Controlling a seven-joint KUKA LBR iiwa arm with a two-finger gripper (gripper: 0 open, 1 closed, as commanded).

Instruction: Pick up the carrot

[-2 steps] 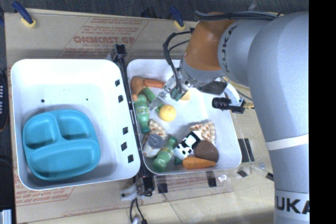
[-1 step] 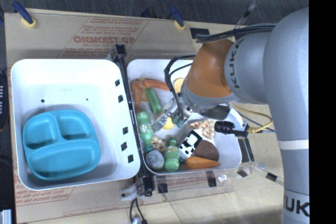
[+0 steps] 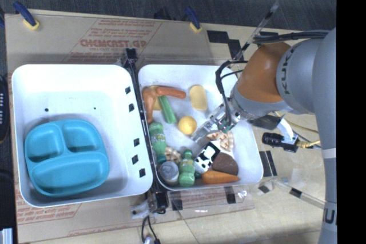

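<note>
Looks like a robotics lab to us. We see a cardboard-covered bench (image 3: 114, 37), blue clamps (image 3: 26, 15), loose cables (image 3: 229, 66) and two white bins (image 3: 68, 83).

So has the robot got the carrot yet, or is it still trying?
Not yet. Done so far: the gripper is down inside the right bin, among the toy food. In hand: nothing visible between its fingers. One carrot lies at the bin's near edge beside a brown piece; another carrot lies near the far side. Left to do: move over a carrot, grip it and lift.
</note>
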